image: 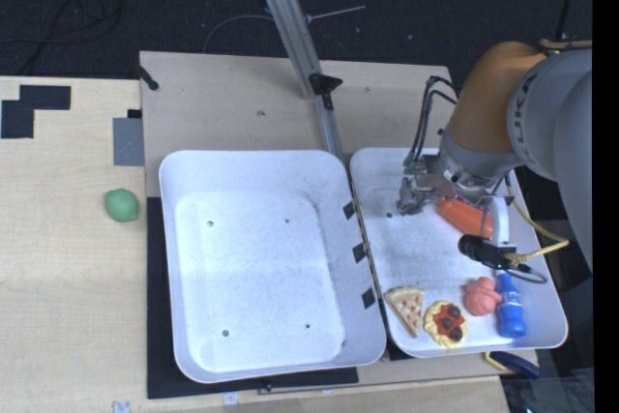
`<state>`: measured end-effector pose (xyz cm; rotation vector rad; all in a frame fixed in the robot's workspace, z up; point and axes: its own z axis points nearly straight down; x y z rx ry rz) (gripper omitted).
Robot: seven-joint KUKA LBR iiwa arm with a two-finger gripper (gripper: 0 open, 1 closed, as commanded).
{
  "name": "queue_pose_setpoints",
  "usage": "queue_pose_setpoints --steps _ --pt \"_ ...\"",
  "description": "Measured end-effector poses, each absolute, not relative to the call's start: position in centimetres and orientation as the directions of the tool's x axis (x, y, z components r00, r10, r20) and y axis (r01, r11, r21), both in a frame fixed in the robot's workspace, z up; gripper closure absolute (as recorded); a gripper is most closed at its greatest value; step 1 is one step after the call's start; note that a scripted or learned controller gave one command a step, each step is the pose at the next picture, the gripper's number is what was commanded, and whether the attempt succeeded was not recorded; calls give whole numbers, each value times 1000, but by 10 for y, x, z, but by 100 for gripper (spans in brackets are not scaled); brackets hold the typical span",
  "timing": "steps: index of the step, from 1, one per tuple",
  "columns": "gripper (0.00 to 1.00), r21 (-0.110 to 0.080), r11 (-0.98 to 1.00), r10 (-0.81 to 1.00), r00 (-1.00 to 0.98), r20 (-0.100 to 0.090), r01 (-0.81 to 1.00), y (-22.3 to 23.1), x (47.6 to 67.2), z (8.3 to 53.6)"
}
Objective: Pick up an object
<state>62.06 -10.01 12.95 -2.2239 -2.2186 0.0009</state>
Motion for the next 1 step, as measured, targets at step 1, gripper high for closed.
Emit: queue_pose_setpoints --steps 1 --pt "100 3 0 1000 0 0 1000 -98 621 172"
